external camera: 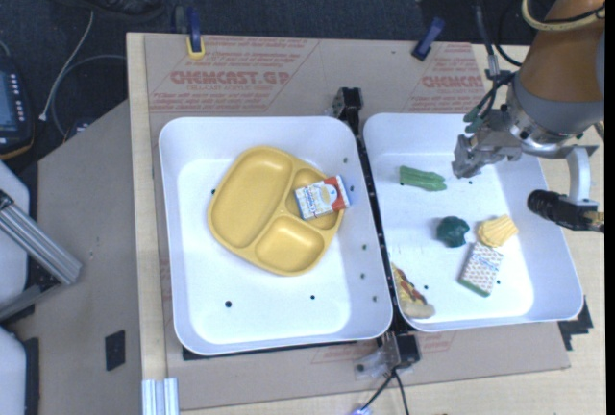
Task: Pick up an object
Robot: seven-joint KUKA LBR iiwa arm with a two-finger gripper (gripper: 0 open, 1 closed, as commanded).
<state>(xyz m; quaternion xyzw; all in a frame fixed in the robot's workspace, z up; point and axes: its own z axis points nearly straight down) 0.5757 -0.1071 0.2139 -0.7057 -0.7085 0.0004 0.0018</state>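
The bench board (240, 67) reads "CHEMCAST GP" in red.

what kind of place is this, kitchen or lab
Most likely a robotics lab, not a kitchen: a robot arm reaches over two white bins of toy food on a cardboard-topped bench, with cables on the floor.

Even, bright overhead light fell on the white bins (192, 240), which glared slightly; shadows beside them were soft, the floor beyond dim, detail slightly grainy.
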